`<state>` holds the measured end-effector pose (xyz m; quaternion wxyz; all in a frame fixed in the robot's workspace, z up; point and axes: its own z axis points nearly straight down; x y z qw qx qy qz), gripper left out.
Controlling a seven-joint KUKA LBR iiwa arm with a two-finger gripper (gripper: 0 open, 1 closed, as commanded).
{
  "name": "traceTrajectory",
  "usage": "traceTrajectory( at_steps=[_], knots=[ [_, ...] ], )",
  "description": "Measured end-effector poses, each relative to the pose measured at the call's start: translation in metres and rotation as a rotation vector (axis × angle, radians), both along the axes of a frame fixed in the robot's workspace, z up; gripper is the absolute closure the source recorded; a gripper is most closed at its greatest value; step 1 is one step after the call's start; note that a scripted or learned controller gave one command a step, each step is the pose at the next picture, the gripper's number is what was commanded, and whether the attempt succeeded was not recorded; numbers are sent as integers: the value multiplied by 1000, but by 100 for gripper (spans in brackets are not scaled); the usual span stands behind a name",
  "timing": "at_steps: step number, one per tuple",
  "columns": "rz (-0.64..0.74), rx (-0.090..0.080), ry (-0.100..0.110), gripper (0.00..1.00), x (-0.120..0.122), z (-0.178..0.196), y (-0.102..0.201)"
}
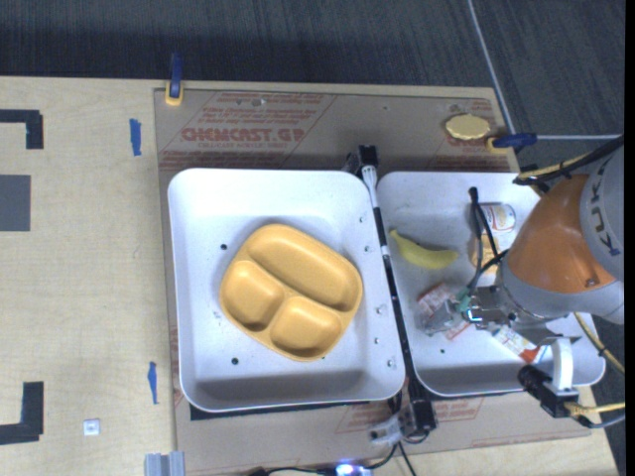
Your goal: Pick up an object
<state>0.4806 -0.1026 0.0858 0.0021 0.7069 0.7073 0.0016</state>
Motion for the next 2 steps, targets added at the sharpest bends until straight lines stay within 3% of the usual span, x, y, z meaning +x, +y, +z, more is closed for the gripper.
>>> traceTrajectory(
  at_steps=[2],
  knots=[
    [0,0,0,0,0,0,7]
  ],
)
